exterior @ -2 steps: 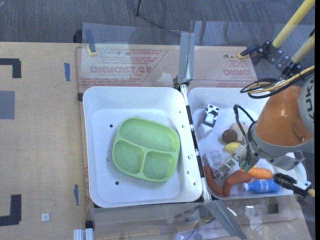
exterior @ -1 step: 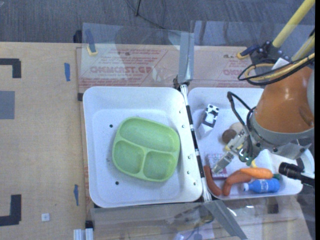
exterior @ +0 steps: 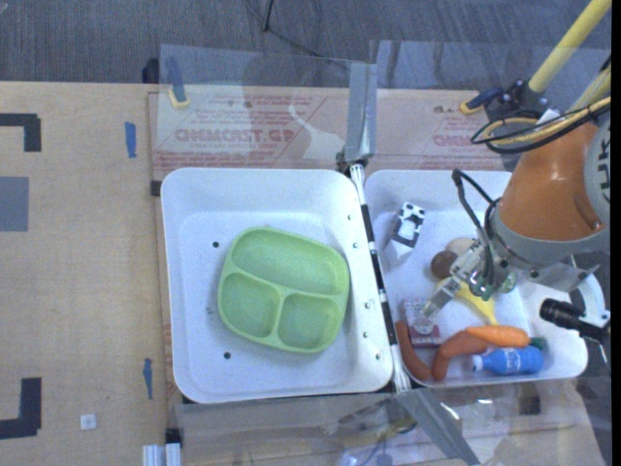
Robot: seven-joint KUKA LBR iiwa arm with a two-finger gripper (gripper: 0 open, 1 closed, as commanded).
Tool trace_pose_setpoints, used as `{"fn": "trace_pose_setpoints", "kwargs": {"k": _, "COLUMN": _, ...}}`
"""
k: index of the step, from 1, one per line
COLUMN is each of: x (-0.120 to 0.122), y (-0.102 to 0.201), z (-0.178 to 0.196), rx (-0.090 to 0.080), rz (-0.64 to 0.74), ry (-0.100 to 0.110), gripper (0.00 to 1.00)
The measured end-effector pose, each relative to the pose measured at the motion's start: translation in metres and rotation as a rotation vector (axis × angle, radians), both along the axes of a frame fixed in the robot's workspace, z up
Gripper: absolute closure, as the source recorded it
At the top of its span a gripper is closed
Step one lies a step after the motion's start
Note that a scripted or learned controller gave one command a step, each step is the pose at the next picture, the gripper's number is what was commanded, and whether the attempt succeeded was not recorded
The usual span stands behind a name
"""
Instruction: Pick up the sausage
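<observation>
The sausage (exterior: 415,357) is a reddish-brown curved piece lying at the front left corner of the right bin (exterior: 572,357), against the wall. My gripper (exterior: 442,296) hangs over the middle of that bin, slanting down to the left. Its tip is above a small pink-and-white packet (exterior: 420,320), a short way behind the sausage and apart from it. Nothing shows in its grasp.
Beside the sausage lie an orange carrot (exterior: 497,336) and a blue bottle (exterior: 510,360). A yellow piece (exterior: 477,306), a brown round item (exterior: 445,262) and a black-and-white toy (exterior: 409,224) lie further back. The left bin (exterior: 194,202) holds a green divided plate (exterior: 282,288).
</observation>
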State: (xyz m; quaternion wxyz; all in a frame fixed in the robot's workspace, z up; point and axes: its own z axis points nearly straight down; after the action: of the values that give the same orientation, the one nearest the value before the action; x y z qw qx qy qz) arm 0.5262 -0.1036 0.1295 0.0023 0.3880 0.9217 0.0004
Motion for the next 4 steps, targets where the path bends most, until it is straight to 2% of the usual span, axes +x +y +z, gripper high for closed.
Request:
{"fn": "trace_pose_setpoints", "kwargs": {"k": 1, "x": -0.045, "y": 0.001, "z": -0.022, "rx": 0.001, "rz": 0.273, "ry": 0.004, "gripper": 0.00}}
{"fn": "trace_pose_setpoints", "kwargs": {"k": 2, "x": -0.043, "y": 0.001, "z": -0.012, "rx": 0.001, "rz": 0.270, "ry": -0.001, "gripper": 1.00}}
{"fn": "trace_pose_setpoints", "kwargs": {"k": 3, "x": -0.045, "y": 0.075, "z": 0.076, "rx": -0.001, "rz": 0.498, "ry": -0.002, "gripper": 1.00}}
{"fn": "trace_pose_setpoints", "kwargs": {"k": 4, "x": 0.006, "y": 0.098, "z": 0.117, "rx": -0.002, "rz": 0.588, "ry": -0.003, "gripper": 1.00}}
